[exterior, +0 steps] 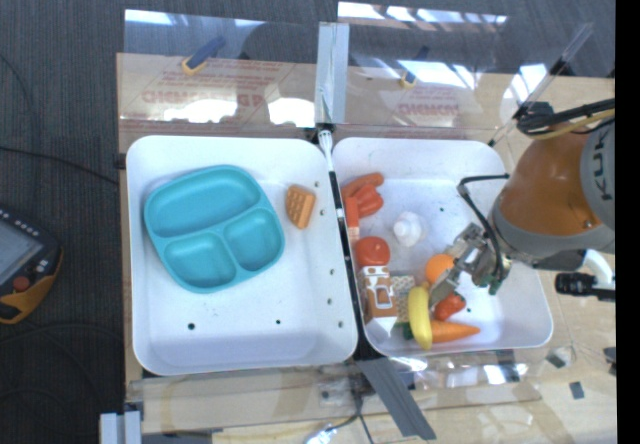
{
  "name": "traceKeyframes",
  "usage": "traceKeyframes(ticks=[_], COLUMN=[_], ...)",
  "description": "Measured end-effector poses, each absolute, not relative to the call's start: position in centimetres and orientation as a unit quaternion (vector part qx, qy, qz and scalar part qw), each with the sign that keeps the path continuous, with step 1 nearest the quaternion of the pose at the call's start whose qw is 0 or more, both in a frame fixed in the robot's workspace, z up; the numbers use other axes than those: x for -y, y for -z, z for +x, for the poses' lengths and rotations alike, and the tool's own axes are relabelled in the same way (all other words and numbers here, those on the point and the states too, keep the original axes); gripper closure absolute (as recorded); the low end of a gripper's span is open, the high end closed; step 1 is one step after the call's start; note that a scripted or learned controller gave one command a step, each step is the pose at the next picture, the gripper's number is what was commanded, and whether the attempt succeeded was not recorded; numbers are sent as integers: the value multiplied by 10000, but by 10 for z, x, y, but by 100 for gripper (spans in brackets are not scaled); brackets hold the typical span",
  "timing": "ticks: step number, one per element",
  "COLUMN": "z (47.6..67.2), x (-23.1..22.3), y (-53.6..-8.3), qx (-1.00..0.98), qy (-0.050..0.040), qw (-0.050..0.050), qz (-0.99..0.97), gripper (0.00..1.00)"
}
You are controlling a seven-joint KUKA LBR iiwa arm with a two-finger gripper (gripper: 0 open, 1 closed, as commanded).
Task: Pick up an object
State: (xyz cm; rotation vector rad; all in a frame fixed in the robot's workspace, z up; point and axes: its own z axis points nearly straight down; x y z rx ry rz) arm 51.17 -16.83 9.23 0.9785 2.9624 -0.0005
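Observation:
My gripper (468,264) hangs low over the right bin (520,317), at the end of the grey arm with its orange band (545,194). Just left of it lies a small orange ball (436,268), touching or nearly touching it. A red piece (450,306) sits right below the gripper. Close by are a yellow banana (419,317), an orange carrot (452,333), a red tomato (373,251), a white lump (407,229), red sausages (362,197) and a small brown-and-white box (376,294). I see nothing lifted.
The left bin (160,332) holds a blue divided plate (210,227) and an orange wedge (300,204) near the wall between the bins (340,242). Clear plastic panels (330,62) stand behind both bins. A black cable (480,194) loops beside the arm.

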Motion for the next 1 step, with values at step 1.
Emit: traceKeyframes(ticks=[1], z=[506], x=[135], y=[-93], qx=[-9548], qy=[43], qw=[131], qz=[2969], gripper=[0])
